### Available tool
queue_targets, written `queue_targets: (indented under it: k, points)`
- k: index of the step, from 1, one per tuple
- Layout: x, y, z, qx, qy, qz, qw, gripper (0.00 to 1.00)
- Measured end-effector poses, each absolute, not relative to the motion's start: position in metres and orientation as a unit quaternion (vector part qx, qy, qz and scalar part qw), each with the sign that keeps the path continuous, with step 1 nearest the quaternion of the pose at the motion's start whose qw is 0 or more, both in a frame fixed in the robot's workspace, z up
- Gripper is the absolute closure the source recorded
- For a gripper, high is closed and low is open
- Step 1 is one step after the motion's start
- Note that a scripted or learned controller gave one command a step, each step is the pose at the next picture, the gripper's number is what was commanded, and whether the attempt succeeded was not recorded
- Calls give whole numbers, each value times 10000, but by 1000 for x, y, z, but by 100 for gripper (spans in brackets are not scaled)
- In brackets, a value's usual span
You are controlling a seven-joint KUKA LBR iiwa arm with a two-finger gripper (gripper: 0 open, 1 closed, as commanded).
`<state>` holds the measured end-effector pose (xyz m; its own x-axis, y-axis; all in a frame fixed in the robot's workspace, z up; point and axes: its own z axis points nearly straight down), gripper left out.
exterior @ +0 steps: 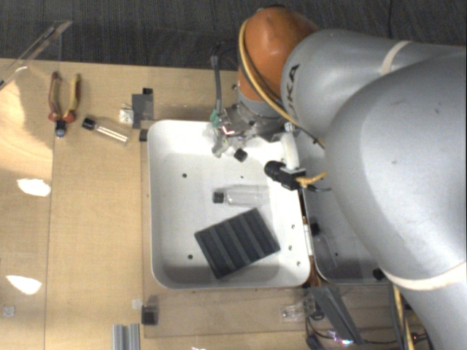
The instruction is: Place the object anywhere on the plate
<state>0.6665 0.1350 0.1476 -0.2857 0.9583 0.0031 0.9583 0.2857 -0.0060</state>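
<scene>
Arm: the grey arm [379, 152] with its orange band [273, 39] is closest to the camera, reaching in from the right over the right bin [343, 265]
Near bench edge: a small black clip [149, 314] sits on the wood just outside the near corner of the left bin [164, 217]
Plate: a dark ribbed slab [237, 243], which I take for the plate, lies flat and turned at an angle in the near half of the left bin, with nothing on it
Object: a clear bottle [241, 194] with a dark cap lies on its side on the white bin floor, just beyond the plate's far edge and seemingly not touching it
Gripper: the gripper [226, 143] hangs over the far rim of the left bin, apart from the bottle; whether it is clenched or released cannot be told from here, and nothing is seen in its grasp
Progress: by my reading nothing is done yet; the bottle has yet to be grasped, lifted the short way over and set down on the ribbed surface
Risk: a round bottle on its side may well roll along the ribs or off the slab
Bench: pale wood [87, 217] with bright glare patches on the left; pliers [64, 100] with red handles, a small vial [106, 128] and a black bracket [144, 106] lie beyond the bin's far left corner
Room: dark carpeted floor [131, 6] runs behind the bench
</scene>
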Motion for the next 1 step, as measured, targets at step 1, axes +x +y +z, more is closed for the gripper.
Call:
queue_targets:
  k: [1]
  points:
    - [622, 226, 121, -6769, -7360, -12, 0, 100]
